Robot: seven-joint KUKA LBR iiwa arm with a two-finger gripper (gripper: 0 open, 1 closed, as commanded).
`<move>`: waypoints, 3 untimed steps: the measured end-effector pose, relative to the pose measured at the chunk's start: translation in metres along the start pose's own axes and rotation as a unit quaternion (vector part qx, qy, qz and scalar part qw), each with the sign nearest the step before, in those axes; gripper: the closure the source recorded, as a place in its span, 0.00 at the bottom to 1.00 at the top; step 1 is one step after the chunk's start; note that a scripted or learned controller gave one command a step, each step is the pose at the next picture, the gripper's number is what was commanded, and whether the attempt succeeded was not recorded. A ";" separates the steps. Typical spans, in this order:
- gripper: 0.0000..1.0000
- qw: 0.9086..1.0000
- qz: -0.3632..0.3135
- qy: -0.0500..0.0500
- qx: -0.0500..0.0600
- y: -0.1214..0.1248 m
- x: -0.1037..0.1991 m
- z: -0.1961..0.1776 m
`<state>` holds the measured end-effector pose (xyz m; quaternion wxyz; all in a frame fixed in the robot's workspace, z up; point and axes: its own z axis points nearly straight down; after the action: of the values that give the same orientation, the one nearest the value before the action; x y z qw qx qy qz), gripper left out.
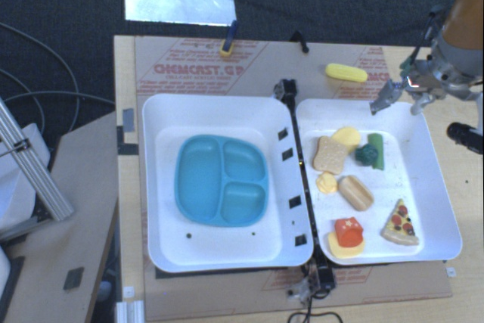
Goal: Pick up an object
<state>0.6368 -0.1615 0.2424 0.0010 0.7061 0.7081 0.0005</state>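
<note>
Overhead view of the bench, with the right bin (431, 163) as landmark. The gripper (398, 105) hangs over this bin's far right corner, its two fingers (380, 102) spread apart with nothing between them. Toy foods lie in the bin, all nearer the camera than the gripper: a bread slice (330, 154) and a yellow piece (347, 136) toward the bin's left wall, a broccoli floret (368, 153) closest to the gripper, a hot dog (355, 192) at the centre, a pizza slice (400, 224) by the near right corner, and a red-topped piece (348, 234) at the near edge. A yellow banana-like toy (346, 72) lies outside, beyond the bin's far rim. The left bin (162, 125), touching the right bin's left wall, holds a blue divided plate (221, 180).
</note>
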 end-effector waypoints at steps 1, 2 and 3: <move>0.00 1.000 -0.003 0.003 0.005 0.002 0.057 0.099; 0.00 1.000 0.002 0.000 0.001 0.000 0.023 0.130; 1.00 1.000 0.000 0.000 -0.002 0.002 0.024 0.116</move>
<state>0.6393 -0.1372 0.1259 0.0025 0.7062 0.7080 0.0017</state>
